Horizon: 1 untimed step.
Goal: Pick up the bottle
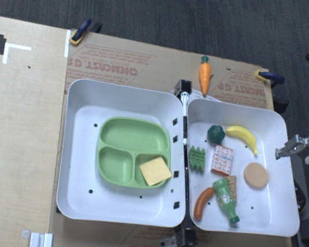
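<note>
Bottle (226, 200) is lying at six o'clock in the right bin (284, 188); gripper (286, 151) is hovering at three o'clock, jaw state unclear.

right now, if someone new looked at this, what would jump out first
The big green divided plate in the left bin draws the eye first, with a yellow block in its lower right compartment. Next comes the right bin, crowded with toy food: a yellow banana, a red sausage and the green bottle lying on its side. An orange carrot lies outside, above the bins.
</note>
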Available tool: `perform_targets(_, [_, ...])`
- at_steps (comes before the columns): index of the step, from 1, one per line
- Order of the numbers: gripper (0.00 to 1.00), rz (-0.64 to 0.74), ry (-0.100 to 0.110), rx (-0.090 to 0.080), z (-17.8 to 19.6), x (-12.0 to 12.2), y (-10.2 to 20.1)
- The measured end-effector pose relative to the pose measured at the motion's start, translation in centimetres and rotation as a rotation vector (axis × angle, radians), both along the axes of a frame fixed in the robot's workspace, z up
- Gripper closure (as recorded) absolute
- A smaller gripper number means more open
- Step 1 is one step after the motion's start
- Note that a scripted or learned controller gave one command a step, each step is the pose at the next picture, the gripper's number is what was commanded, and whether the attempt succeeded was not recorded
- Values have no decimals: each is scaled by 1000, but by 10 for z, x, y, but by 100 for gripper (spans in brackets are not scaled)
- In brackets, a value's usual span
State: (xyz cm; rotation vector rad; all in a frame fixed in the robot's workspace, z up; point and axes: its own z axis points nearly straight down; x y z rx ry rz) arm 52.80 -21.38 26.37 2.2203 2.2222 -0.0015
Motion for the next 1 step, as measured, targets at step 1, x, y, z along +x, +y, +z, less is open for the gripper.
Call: perform_targets(1, [100,3,-1,-2,10,1,0])
